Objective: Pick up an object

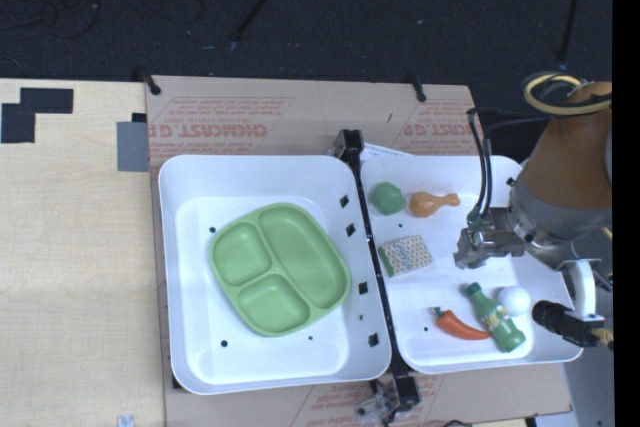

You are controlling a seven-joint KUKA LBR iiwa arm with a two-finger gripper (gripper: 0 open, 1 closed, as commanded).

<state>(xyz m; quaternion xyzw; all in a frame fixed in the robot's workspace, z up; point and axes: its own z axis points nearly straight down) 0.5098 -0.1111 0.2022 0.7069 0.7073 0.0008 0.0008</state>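
Left bin [190,215] with green divided plate [278,267], right bin [440,355] with toy foods, end effector [478,247] grip state unclear

Smooth matt-green plastic plate [279,267] in a glossy white plastic bin [190,215] — brown cardboard [260,115] beneath, pale wood-look surface [70,245].

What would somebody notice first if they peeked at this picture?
Probably the big green divided plate, lying alone in the left bin. Next, the toys scattered in the right bin: a green ball, an orange drumstick shape, a red chili pepper and a green bottle. The grey and orange arm leans in from the right, its tool over that bin.
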